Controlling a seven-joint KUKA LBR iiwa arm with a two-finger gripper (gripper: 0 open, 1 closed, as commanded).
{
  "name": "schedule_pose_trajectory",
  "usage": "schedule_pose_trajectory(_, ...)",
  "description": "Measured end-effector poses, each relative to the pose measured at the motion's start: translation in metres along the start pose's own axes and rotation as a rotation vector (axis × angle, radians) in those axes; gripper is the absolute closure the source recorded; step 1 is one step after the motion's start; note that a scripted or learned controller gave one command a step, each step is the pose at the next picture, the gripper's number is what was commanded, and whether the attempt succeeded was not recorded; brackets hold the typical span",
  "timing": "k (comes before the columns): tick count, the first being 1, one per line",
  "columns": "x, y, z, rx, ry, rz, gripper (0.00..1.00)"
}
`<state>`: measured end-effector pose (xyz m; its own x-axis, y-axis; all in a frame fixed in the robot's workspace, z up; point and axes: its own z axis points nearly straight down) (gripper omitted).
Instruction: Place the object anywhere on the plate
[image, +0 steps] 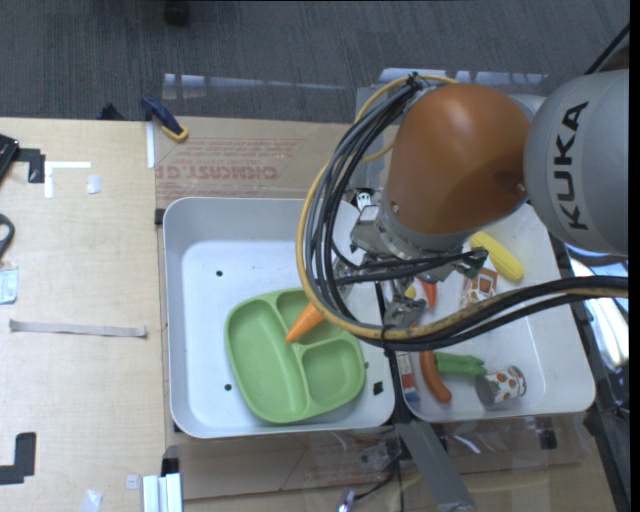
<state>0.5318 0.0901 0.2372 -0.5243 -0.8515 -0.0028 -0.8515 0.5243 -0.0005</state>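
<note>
orange carrot (304, 322) lies on green plate (290, 365), fingers hidden.

Green divided plate (285, 365) in left bin (190, 300), toward near right corner. Orange carrot-like piece (304, 322) on plate's far right rim, tilted. Arm's orange wrist dome (455, 160) above divide between bins, black and yellow cables (330, 230) looping over left bin's right side. In right bin (560, 395): yellow corn (500, 256), orange-red sausage-like piece (434, 378), green piece (460, 364), patterned cup (503, 384) on its side. Wooden desk (75, 300) at left.
</note>
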Motion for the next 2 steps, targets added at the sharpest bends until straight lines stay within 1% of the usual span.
schedule_pose_trajectory(1, 0.008, 0.008, -0.164, 0.001, 0.000, 0.049, 0.00)
schedule_pose_trajectory(2, 0.058, -0.020, -0.069, 0.000, 0.001, 0.268, 0.00)
